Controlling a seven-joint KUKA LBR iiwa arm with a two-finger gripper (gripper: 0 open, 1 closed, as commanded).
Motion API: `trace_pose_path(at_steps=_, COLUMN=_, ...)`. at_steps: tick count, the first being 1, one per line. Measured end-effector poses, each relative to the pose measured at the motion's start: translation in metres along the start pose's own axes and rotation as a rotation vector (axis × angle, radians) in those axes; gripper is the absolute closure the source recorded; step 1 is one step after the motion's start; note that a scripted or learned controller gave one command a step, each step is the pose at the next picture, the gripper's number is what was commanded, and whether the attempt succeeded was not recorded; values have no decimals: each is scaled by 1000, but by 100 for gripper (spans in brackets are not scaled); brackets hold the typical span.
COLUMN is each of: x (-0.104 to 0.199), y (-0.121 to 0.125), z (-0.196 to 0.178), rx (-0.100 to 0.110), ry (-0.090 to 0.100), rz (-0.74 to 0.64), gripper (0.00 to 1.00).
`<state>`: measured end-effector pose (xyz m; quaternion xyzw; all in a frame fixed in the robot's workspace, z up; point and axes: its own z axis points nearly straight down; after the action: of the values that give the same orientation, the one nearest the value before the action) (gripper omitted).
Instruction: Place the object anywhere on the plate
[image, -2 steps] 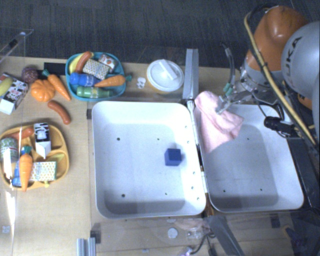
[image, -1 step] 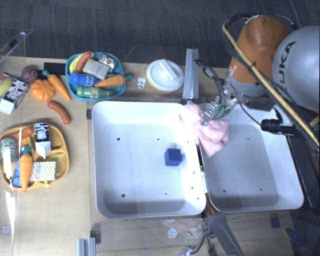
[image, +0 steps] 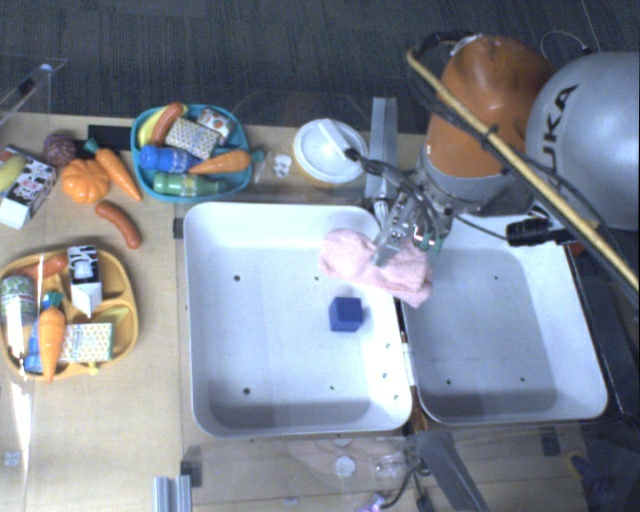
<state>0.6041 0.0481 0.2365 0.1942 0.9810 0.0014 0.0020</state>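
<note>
Two white bins (image: 250, 400) sit mid-frame on the tabletop, a pink cloth (image: 372, 268) draped over their divider, gripped by the jaws (image: 393, 245), beside a blue cube (image: 346, 313).

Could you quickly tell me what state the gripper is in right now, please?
Gripper: down on the pink cloth at the divide between the two bins; whether it grips the cloth cannot be told.

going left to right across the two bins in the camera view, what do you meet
Left bin → blue cube → pink cloth draped over the shared rim, gripper above it → right bin.
</note>
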Motion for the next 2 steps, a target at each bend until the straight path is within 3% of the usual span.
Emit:
trace_pose_path(at_steps=1, x=43, y=40, z=10, rx=0, ry=1, rz=-391, gripper=100)
trace_pose_path(at_steps=2, x=82, y=76, z=0, rx=-1, ry=1, rz=-393, gripper=100)
